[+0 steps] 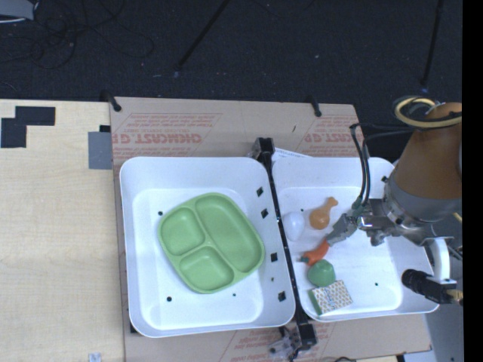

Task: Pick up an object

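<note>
The right bin (pixel 377 187) holds several small objects. An orange pear-shaped toy (pixel 323 216) lies near its middle, with a pale translucent piece (pixel 293 223) to its left by the divider. Lower down lie a small orange stick (pixel 315 254), a green ball (pixel 321 272) and a patterned flat packet (pixel 330 297). My gripper (pixel 339 232) reaches in from the right and is low over the bin, its tip just right of the pear toy and just above the upper end of the orange stick. The arm (pixel 426 172) hides the bin's right part.
The left bin (pixel 143 202) holds a green divided plate (pixel 210 241). A black divider (pixel 273 232) runs between the bins. Cardboard (pixel 196 130) lies under both bins, and a wooden benchtop (pixel 53 240) is to the left.
</note>
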Controlling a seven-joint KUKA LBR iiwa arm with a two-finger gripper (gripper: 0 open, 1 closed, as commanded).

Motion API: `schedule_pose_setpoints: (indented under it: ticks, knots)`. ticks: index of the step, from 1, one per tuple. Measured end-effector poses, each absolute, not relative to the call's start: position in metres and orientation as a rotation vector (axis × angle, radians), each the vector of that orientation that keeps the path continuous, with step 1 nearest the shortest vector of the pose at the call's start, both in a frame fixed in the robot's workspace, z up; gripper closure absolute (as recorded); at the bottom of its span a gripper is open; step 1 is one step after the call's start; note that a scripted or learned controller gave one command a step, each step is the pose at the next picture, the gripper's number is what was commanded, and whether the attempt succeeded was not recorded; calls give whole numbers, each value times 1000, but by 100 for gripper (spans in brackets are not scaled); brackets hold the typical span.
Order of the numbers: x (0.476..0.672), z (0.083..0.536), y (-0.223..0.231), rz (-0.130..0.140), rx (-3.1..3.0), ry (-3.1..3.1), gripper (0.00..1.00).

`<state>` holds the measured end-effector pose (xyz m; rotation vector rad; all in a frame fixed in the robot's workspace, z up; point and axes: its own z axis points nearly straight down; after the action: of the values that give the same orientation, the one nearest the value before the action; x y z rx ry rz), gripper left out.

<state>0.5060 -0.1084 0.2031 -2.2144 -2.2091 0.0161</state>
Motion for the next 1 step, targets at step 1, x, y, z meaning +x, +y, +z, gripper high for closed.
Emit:
schedule_pose_setpoints:
  ticks: [1]
  knots:
    - [509, 210, -108, 3, -2219, -2218, 0]
